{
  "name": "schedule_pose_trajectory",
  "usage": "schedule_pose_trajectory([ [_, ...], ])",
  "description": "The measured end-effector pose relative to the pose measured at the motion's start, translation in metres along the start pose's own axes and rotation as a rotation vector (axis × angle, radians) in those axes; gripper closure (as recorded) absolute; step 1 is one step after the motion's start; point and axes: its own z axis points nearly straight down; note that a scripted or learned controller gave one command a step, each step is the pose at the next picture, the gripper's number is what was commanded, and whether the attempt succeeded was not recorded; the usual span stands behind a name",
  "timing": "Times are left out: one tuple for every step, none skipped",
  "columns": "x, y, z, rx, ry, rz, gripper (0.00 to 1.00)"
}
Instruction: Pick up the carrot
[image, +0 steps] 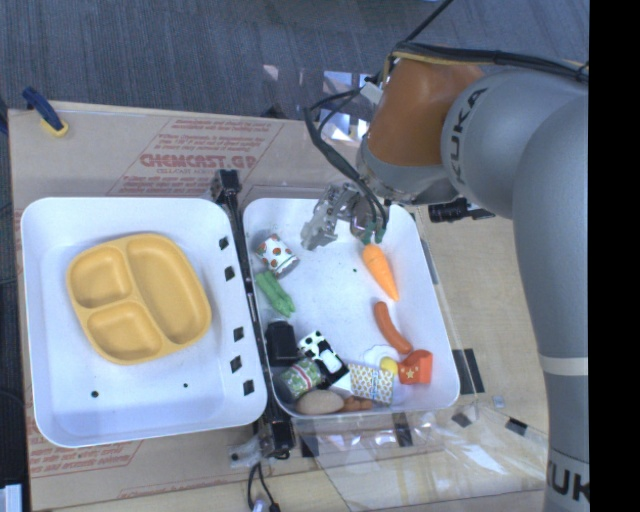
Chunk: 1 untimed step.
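The gripper (336, 222) of a grey KUKA arm (520, 150) hangs over the far part of the right bin (432, 300), its metal fingers (318, 232) pointing down and to the left; they appear slightly spread, with nothing seen between them. The carrot (380, 270) lies on the bin floor just to the right of the gripper, its green top toward the far wall and its tip pointing nearer. Whether the tool touches that top cannot be told. The arm comes in from the right, its orange band (420, 105) above the wrist bent over the bin's far right corner, black cables (335, 105) looping beside it.

Nearer in the same bin lie a red sausage (392, 328), a green pea pod (274, 293) by the left wall, a small spotted can (276, 254) beyond it, and a cluster of toys along the near wall, among them a black-and-white cow-patterned piece (322, 352) and a red carton (415, 368). The left bin (60, 400) holds a yellow divided plate (138, 296). Both bins rest on a cardboard sheet (190, 150) with red print.
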Motion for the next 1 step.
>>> schedule_pose_trajectory([
  [0.0011,-0.0824,-0.0314,0.005,0.002,-0.157,1.0],
])
